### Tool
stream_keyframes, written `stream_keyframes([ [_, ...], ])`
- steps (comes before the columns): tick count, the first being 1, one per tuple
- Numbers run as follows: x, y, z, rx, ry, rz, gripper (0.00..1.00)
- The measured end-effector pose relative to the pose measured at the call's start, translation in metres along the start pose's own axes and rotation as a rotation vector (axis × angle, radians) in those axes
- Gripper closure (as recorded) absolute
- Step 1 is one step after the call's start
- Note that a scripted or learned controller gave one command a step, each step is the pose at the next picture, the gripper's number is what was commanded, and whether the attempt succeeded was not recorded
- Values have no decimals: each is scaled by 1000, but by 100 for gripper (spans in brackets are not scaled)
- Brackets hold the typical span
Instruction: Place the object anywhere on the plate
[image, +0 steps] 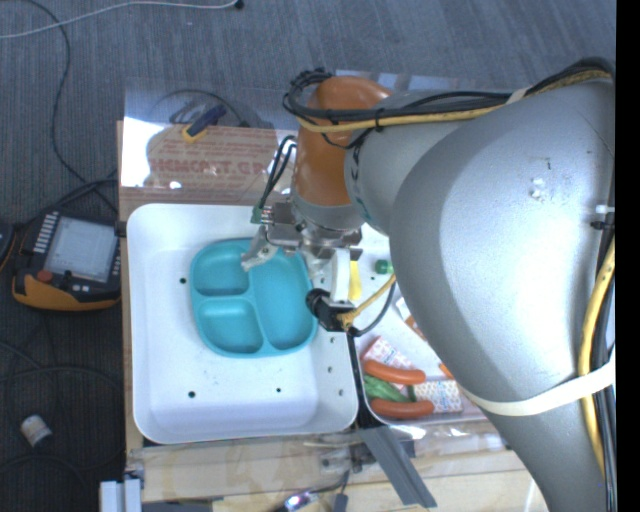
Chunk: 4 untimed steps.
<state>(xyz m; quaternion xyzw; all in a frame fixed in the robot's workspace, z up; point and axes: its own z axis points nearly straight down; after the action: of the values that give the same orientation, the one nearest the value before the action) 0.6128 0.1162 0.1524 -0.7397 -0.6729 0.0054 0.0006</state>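
- Dark grey carpet surrounds the bench (135, 150); loose cables cross the upper left of the frame, and a teach pendant (65, 262) lies on the floor at the left edge.
- Left white bin (165, 400) sits centre-left, with bare floor along its lower and left margins.
- Teal divided plate (250, 300), three compartments, lies in the upper middle of that bin, clear of the bin's left and lower walls.
- Right white bin (365, 405) adjoins at lower centre, largely covered by the arm. It holds two orange-red sausage-like items (395, 375), a green-ended one below them, and a packet; a small green piece (381, 266) lies further up.
- Grey arm (500, 230) fills the right half of the frame; its orange band (325, 150) stands at upper centre.
- Gripper (265, 248) points down-left over the plate's upper right rim.
- Jaw state: cannot tell; which item is the task's object cannot be determined.
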Motion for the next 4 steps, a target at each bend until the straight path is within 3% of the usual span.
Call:
stream_keyframes([
  [1, 0, 0, 0, 0, -1, 0, 0],
  [2, -1, 0, -5, 7, -6, -1, 100],
  [3, 56, 40, -13, -4, 0, -237, 100],
  [4, 56, 40, -13, -4, 0, -237, 0],
])
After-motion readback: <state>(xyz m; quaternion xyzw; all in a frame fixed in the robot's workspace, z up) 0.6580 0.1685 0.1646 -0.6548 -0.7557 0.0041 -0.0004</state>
